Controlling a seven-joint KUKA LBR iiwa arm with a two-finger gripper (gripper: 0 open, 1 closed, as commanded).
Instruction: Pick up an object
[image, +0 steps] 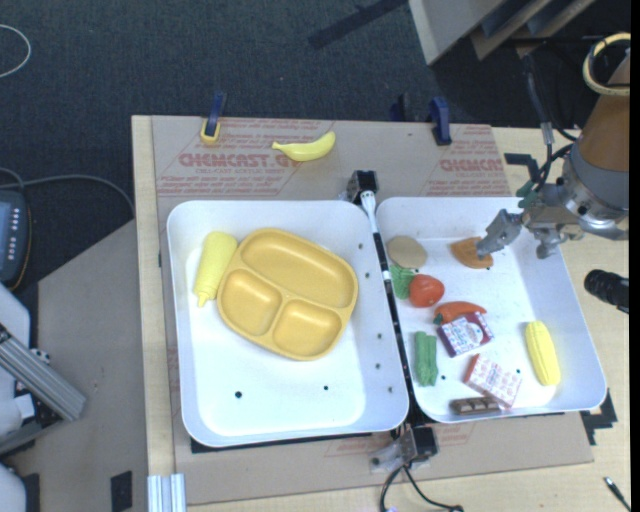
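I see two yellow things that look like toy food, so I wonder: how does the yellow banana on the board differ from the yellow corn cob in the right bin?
The yellow banana is curved and smooth and lies outside the bins, crosswise on the brown board. The yellow corn cob is straight and ribbed and lies inside the right white bin, pointing roughly toward the camera. Both are yellow and lie flat, away from the gripper.

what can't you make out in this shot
- Hand: from the camera view it is too small to tell whether it touches the orange piece below it.
- Arm: cut off by the right edge.
- Wrappers and: print too small to read.
- Dark bar: too small to identify.
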